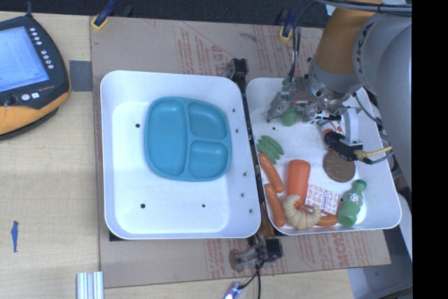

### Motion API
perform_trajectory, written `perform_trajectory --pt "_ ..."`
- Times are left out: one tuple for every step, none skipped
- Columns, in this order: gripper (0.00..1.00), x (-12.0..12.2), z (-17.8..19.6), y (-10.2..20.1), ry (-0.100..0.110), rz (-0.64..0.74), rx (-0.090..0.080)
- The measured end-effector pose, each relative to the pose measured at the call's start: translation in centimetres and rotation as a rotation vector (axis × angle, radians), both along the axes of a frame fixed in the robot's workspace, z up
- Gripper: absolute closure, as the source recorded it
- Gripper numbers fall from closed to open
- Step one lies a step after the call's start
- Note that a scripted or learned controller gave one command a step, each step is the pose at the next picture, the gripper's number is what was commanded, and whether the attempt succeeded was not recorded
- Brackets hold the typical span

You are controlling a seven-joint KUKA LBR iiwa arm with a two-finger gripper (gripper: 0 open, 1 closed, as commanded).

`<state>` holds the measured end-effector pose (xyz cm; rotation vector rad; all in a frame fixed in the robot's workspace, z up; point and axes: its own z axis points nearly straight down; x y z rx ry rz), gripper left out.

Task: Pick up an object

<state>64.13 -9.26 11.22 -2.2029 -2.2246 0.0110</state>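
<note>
Gripper (285, 107) sits low in the right bin (386, 219), over a small green object (289, 117). Jaw state: cannot tell. Risk: an off-centre pinch could let it squirt free.

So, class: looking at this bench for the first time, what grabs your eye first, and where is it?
Most eyes land on the blue divided plate, alone in the left bin. Next comes the grey arm with its orange band, reaching from the right over the far end of the right bin. That bin's near end is crowded with toy food, such as the carrot and green bottle.

Green object (288, 116) lies at right bin's (378, 224) far edge, touching the hand (285, 106)
</note>
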Motion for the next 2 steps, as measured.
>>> perform_trajectory --pt "0.00 1.5 -2.0 -0.1 -0.012 -0.004 -0.003" --pt "1.00 1.6 -1.0 -0.2 -0.015 -0.001 -0.004"
